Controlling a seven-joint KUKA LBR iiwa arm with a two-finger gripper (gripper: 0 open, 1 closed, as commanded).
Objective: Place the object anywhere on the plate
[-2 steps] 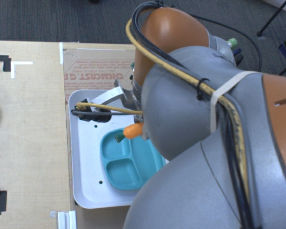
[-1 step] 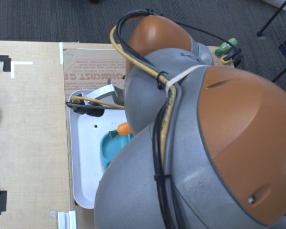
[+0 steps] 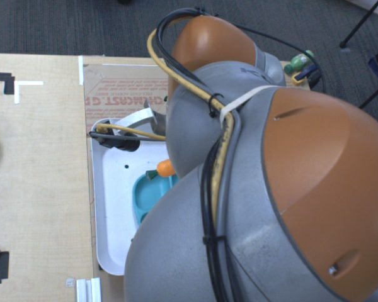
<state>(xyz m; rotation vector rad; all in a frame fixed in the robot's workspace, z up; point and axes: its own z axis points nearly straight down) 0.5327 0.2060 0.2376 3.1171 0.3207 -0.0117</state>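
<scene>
Arm (image 3: 258,187) fills most of the view, reaching in from the right and hanging over the bin (image 3: 110,231). It hides the wrist end completely, so I can't tell the state of the jaws or whether they have anything.

A sliver of the bin shows at the arm's left edge. In it is a blue plate (image 3: 148,197), partly covered by the arm, and a small orange object (image 3: 166,167) sits touching or just above the plate's upper rim. I take that as the task's thing. I can't tell whether it rests on the plate, lies beside it, or is being carried. My guess is the arm is parked low over this spot because the placing is happening right there, but that's a guess.

A yellow cable (image 3: 129,129) and a black fitting (image 3: 116,142) cross the bin's top-left corner, probably arm dressing draped as it leans in. A cardboard sheet (image 3: 123,90) with red print lies behind the bin.

Room to move:
- The bin's left wall is near the plate, with a narrow strip of bare white floor between them.
- The wooden table (image 3: 38,168) to the left is mostly open, with a few small items at its far-left edge, well apart from the bin.
- The plate's right side is hidden, so clearance there is unknown.

Risk: the object is at the rim, so a small nudge could roll it off.
</scene>
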